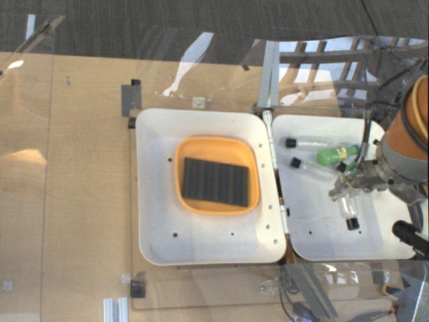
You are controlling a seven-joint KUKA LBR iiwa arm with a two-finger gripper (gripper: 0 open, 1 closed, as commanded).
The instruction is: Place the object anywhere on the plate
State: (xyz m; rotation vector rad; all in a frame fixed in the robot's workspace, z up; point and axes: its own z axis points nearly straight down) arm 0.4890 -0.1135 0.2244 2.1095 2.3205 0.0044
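An orange plate [216,177] sits in the middle of the left white bin [161,233]. A dark grey ridged rectangular block [216,182] lies flat on the plate and covers most of its middle. My gripper [343,185] hangs over the right bin [315,240], well to the right of the plate. It is just below a green bottle [335,155] and just above a clear tube with a black cap [350,213]. Nothing can be seen held in it.
Two more clear tubes with black caps [305,141] [310,168] lie at the back of the right bin. The raised rims of the two bins meet at a ridge [276,193] between plate and gripper. A metal frame [335,66] stands behind the right bin.
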